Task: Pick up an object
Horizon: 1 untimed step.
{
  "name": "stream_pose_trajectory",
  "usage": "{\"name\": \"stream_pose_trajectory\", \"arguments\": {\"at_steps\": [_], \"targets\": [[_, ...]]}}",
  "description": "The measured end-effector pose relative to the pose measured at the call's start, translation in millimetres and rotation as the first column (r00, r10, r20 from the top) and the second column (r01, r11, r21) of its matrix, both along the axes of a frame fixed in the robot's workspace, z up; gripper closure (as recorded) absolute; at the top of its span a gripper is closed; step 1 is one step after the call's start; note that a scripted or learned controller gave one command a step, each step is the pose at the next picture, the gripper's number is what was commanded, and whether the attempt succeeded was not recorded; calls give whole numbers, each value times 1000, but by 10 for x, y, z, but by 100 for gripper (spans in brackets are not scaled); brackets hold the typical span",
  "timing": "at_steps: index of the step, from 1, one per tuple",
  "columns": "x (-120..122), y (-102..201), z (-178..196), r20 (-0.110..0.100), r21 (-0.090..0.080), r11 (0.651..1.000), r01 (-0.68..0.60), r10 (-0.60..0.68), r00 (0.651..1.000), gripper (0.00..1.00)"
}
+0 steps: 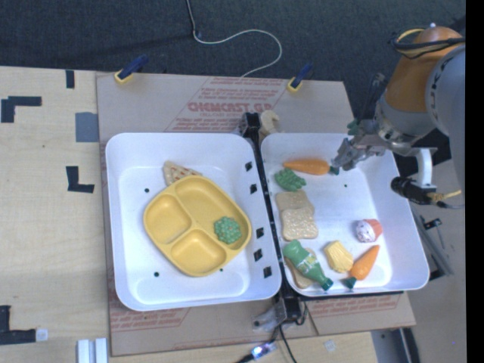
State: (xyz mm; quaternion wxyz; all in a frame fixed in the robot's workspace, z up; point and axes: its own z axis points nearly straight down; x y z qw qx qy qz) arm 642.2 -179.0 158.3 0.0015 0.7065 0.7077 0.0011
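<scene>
From above, my gripper (pixel 342 159) hangs over the right bin's (pixel 393 237) far edge, touching an orange carrot's (pixel 306 166) tip; its grip is unclear. That bin also holds crackers (pixel 296 214) and a green bottle (pixel 306 264). The left bin (pixel 128 203) holds a yellow tray (pixel 185 221) with broccoli (pixel 228 230).

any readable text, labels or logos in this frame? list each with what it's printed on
Red print on the cardboard sheet under the bins: it appears upside down from this camera and is too blurred to read with confidence.
Smaller red print lines below that big line on the same sheet: too small to read.
Label on the green toy bottle: too small to read.
Nothing else readable; the black shapes on the bench are marks, not letters.
</scene>
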Motion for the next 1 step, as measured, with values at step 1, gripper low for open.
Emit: {"name": "stream_pose_trajectory", "arguments": {"at_steps": [1], "targets": [[28,105,574,1,0,1000,-1,1,1000,100]]}}
